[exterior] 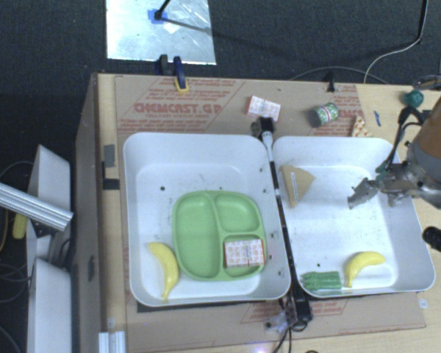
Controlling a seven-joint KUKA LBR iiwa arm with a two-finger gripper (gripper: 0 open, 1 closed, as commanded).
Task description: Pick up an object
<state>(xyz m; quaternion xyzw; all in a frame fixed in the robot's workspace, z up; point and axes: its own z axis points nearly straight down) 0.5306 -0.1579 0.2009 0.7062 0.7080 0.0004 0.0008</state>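
Right bin [404, 230]: gripper [364, 192] above its floor, grip state cannot be told; brown wedge [297, 183], banana [363, 265], green block [320, 280]. Left bin [143, 197]: green tray [209, 230] bearing a packet [244, 253]; second banana [165, 268] beside it.

Bench [206, 101] topped with brown cardboard sheet printed in red lettering, seen at a slant. Two shallow white bins side by side on it, touching along the middle: left bin [143, 168], right bin [411, 271]. Behind the bins, directly on the cardboard: small white packet with red print [264, 108] near the bins' seam, small green-and-white can [325, 114] on its side to the right of it, well apart from the packet. Blue-and-yellow clamp [179, 74] on the bench's far edge. Black clip [265, 130] at the seam's far end, another dark clip [298, 311] at the near end.
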